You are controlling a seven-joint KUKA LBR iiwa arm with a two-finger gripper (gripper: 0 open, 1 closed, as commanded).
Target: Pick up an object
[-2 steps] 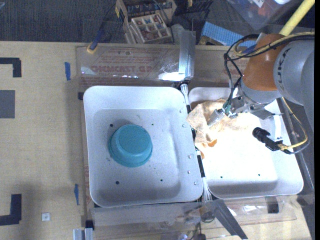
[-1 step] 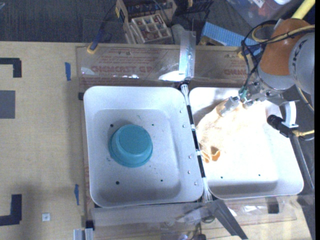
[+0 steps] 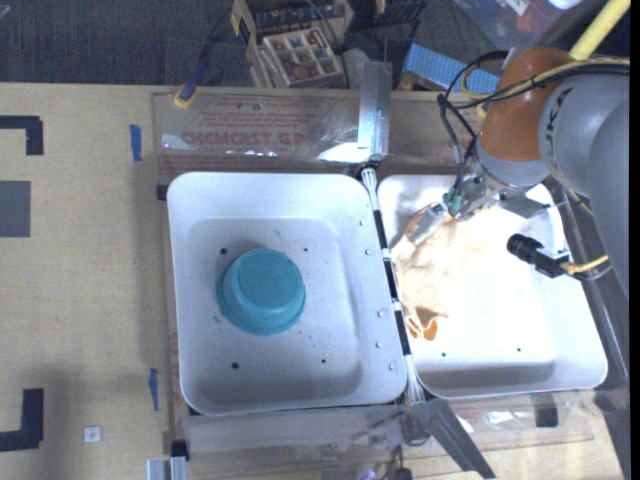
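My gripper [image 3: 455, 204], aperture unclear, hangs over the right white bin [image 3: 560, 368]; the floppy tan cloth [image 3: 440, 258] may slip free.

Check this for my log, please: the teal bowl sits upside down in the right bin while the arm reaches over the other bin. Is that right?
Not quite. The camera view shows the teal bowl sitting upside down in the left bin, not the right one. The arm reaches over the other bin, the right bin, where its gripper is low near the far left corner.
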